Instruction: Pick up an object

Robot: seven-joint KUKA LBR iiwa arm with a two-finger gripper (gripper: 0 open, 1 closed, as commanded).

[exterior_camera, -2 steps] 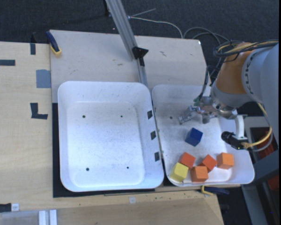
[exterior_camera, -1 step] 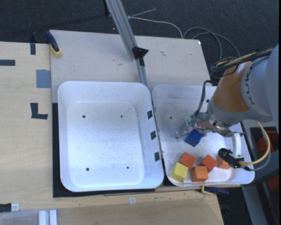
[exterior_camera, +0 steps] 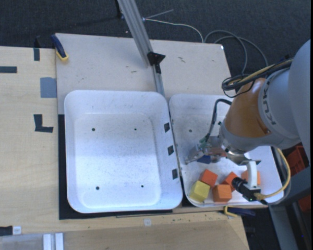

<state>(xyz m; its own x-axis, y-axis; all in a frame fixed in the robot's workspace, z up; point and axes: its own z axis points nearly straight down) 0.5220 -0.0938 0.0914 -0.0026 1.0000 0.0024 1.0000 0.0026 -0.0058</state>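
Observation:
My gripper (exterior_camera: 200, 153) reaches down into the middle of the right bin (exterior_camera: 194, 102), under the arm's orange band (exterior_camera: 243, 114). A small blue object (exterior_camera: 204, 160) lies right at its tip, partly covered by it. Just below sit an orange block (exterior_camera: 209, 177), a second orange block (exterior_camera: 223, 192) and a yellow block (exterior_camera: 201, 191), near the bin's front wall. Another orange piece (exterior_camera: 231, 178) lies to their right. Whether anything is held is hidden.
The left bin (exterior_camera: 71, 139) stands beside the right one, sharing a raised divider (exterior_camera: 169, 139). A slanted metal rail (exterior_camera: 138, 27) runs from the top down to the bins' back edge. Cables (exterior_camera: 219, 35) lie behind the right bin.

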